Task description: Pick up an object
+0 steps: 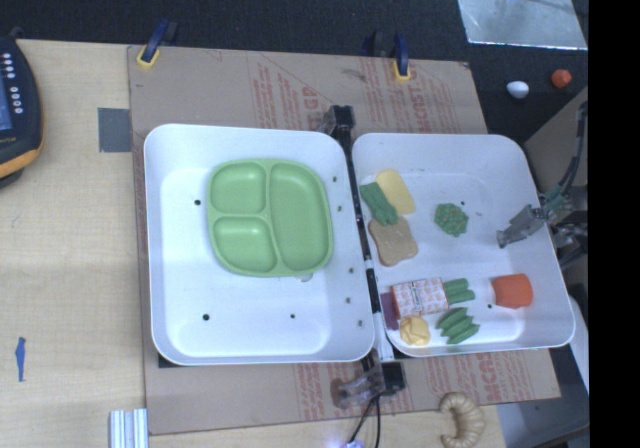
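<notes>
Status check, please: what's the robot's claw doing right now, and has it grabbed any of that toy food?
Gripper low at right bin's right edge, holding nothing. Green broccoli piece and orange block nearest, untouched. Nothing in between.

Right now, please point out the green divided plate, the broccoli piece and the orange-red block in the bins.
green divided plate (270,217): camera view, central ridge between compartments.
broccoli piece (451,219): camera view, middle of its top.
orange-red block (512,290): camera view, centre of its face.

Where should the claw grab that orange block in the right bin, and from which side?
Probably straight down from above, closing across the shorter sides of the orange block. It lies flat near the right bin's right wall, with bare floor around it; the green beans to its left sit apart. The claw is already close, just above it in the view.
</notes>
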You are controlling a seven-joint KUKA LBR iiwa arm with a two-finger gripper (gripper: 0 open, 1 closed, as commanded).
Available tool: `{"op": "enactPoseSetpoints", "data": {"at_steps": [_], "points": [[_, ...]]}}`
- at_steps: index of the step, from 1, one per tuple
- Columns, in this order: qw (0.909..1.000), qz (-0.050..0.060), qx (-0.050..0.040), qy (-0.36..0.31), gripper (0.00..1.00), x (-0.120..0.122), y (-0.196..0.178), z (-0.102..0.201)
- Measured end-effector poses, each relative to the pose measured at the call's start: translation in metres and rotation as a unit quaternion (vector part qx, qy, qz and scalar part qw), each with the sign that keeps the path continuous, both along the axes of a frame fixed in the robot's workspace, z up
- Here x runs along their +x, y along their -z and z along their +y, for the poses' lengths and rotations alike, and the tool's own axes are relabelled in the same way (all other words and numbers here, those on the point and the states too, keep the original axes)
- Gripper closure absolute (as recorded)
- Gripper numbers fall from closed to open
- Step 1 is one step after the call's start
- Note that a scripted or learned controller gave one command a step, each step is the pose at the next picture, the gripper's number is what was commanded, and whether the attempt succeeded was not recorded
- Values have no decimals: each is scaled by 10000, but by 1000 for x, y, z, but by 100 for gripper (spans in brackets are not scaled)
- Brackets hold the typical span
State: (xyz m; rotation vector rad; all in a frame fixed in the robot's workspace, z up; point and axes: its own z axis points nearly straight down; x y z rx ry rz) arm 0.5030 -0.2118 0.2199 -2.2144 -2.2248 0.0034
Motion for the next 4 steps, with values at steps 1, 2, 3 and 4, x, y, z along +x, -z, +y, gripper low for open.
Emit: {"op": "enactPoseSetpoints", "data": {"at_steps": [1, 2, 3, 4], "points": [[10000, -52, -18, -2, 0, -13, 116, -1], [10000, -1, -6, -4, 100, -16, 108, -1], [10000, -2, -9, -12, 0, -16, 108, -1], [10000, -37, -24, -21, 0, 63, 127, 29]]}}
